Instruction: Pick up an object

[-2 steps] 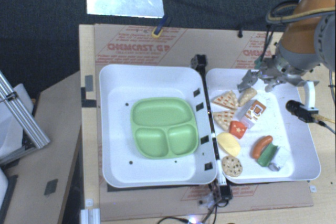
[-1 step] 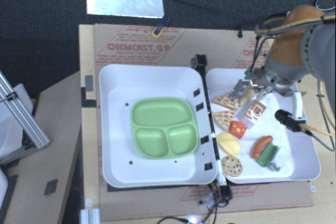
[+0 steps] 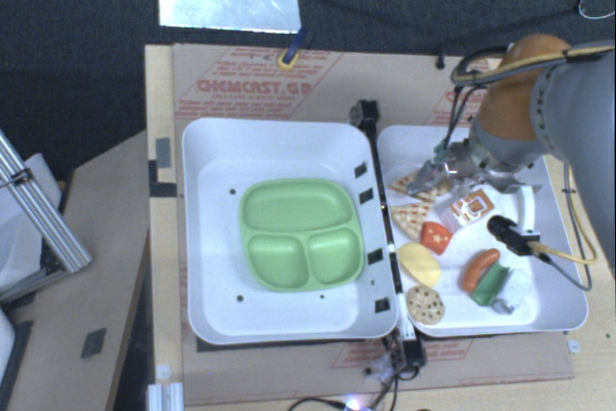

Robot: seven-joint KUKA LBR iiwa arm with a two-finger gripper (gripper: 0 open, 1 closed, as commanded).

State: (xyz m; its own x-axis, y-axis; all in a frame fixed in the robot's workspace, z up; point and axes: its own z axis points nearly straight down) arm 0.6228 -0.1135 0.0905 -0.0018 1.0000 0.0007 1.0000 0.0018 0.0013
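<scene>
A green divided plate (image 3: 296,233) fills the left bin (image 3: 207,207); toy foods crowd the right bin (image 3: 563,303) under the gripper (image 3: 445,166), grip unclear; board reads "CHEMCAST" (image 3: 255,88).

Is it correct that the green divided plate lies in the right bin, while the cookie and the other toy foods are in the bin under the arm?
Not quite. In the camera view, the green divided plate lies in the left bin, not the right one. The rest holds: the cookie and the other toy foods are in the right bin, where the arm reaches in.
</scene>
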